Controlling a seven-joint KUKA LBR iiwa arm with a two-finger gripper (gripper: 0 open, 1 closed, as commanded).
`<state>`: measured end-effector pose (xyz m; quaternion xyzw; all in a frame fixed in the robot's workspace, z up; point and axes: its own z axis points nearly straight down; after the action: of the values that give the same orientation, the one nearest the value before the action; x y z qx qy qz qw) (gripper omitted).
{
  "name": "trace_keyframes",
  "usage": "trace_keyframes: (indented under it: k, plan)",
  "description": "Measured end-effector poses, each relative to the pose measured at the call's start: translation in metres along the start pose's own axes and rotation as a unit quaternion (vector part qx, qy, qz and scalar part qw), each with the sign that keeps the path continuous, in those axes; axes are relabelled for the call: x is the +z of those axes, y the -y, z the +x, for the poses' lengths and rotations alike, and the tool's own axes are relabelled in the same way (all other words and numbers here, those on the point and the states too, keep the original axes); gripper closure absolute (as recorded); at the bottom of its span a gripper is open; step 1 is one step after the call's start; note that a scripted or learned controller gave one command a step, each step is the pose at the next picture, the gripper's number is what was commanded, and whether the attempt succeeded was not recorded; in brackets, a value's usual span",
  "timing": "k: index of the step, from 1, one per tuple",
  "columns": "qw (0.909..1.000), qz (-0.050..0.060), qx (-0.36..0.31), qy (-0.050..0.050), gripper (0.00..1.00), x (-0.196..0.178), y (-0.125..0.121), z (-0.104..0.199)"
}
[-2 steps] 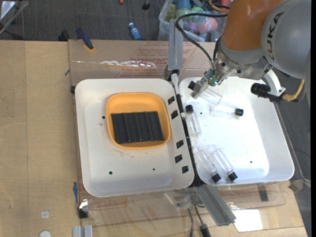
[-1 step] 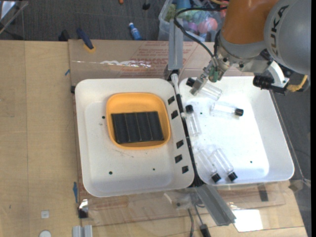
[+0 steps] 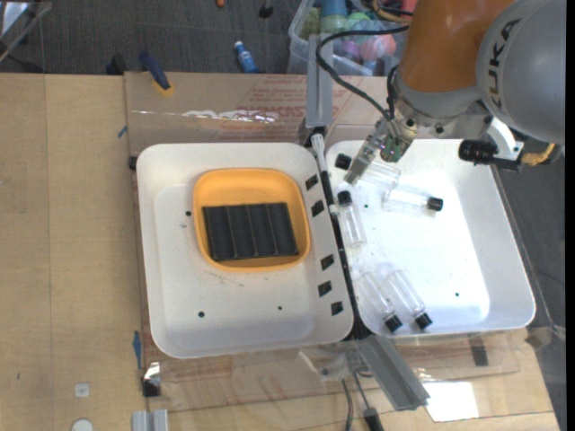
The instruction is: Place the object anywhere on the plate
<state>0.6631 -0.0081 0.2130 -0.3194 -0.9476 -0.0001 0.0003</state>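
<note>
Right of centre, upper frame: gripper (image 3: 359, 165) low over right bin (image 3: 503, 268), finger state impossible to tell; clear vials (image 3: 400, 299) lower down.

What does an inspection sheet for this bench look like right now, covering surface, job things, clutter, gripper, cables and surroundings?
Surface: wooden bench bearing left bin and right bin, side by side.
Job's things: yellow plate in the left bin, a black ribbed block lying on it. Several clear tubes with black caps lie in the right bin, one near the top, two at the lower edge.
Clutter: small blue item on the cardboard behind the bins.
Gripper: gripper low over the right bin's top left corner; finger state unclear.
Cables: black cables running behind the arm.
Surroundings: clear tub of coloured items behind the bench, dark floor.
</note>
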Motion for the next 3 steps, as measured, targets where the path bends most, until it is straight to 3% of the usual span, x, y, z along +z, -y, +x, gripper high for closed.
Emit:
trace_keyframes:
  k: [1,2,3]
  plan:
    - [0.9989,0.0,-0.048,0.0,1.0,0.028,0.001,0.005]
    - [0.9989,0.0,-0.048,0.0,0.0,0.027,0.001,0.004]
    - [0.9977,-0.002,-0.068,0.003,0.0,-0.041,0.032,-0.02]
